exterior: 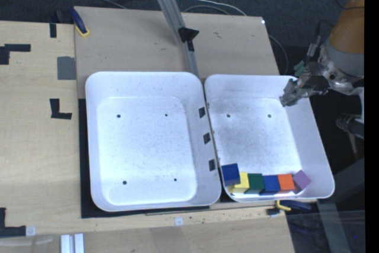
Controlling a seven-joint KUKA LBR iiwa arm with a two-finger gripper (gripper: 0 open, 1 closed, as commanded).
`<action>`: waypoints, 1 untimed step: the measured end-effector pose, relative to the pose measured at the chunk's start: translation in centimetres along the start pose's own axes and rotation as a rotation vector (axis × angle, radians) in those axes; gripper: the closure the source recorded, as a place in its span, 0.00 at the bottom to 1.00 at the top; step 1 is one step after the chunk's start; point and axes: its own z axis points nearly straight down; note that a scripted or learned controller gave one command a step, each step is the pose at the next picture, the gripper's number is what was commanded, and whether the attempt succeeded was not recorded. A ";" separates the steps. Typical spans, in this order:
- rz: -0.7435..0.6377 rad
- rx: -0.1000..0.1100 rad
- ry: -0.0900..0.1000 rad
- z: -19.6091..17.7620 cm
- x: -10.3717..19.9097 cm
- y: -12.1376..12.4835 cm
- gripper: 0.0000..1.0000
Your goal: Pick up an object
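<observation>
Pale wooden bench on dark carpet, bearing two shallow white bins side by side. Left bin speckled. Right bin with coloured blocks in a row along its near edge: blue, yellow, green, blue, orange, purple. Tool poised over that bin's far right corner, well apart from the blocks; opening impossible to tell.

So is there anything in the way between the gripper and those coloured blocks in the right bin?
Nothing visible. The gripper sits at the right bin's far right rim, and the blocks lie in a row along its near wall, with bare bin floor between them.
</observation>
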 end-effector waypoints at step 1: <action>-0.001 0.001 -0.001 -0.9 0.0 0.0 1.00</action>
